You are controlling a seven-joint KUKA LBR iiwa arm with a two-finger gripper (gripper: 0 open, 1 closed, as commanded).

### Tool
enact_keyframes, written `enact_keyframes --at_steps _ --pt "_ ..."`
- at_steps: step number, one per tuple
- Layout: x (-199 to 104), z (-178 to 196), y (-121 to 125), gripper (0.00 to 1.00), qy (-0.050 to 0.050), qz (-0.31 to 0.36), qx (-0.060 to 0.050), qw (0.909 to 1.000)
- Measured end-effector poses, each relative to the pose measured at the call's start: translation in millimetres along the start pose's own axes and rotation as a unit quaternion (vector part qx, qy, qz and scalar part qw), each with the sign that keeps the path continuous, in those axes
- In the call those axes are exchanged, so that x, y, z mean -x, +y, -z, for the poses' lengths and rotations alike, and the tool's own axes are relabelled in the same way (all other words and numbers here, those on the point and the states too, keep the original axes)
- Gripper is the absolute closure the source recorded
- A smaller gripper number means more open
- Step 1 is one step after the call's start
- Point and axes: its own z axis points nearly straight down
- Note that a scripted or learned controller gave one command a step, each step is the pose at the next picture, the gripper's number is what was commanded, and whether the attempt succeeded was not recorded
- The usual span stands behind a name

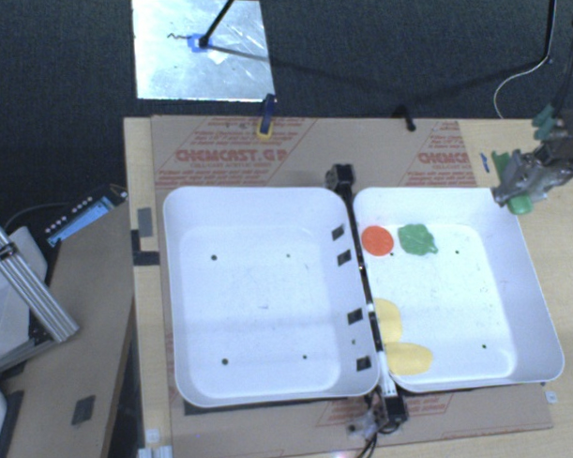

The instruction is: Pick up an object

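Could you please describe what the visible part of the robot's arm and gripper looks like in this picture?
At the camera view's right edge, the gripper is a small grey metal assembly with green tips or pads, one at its lower end and another green piece above it. A thin pale cable loops down toward it. It is too blurred for any markings to be read.

This is looking like a robotics lab or test cell rather than a home. Two shallow white plastic bins (pixel 261 299) are sitting side by side on a brown cardboard-covered bench (pixel 228 152), joined by black clips along the middle. A shiny square metal sheet (pixel 201 46) is lying on dark carpet at the upper left, a silver aluminium extrusion frame (pixel 26 289) is leaning in at the left edge, and black cables (pixel 356 80) are trailing across the top.
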Motion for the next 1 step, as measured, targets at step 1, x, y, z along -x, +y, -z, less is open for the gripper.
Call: enact_keyframes --at_steps 1 --pt "-24.9 27.9 -8.1 1.0 0.0 0.0 0.0 1.0"
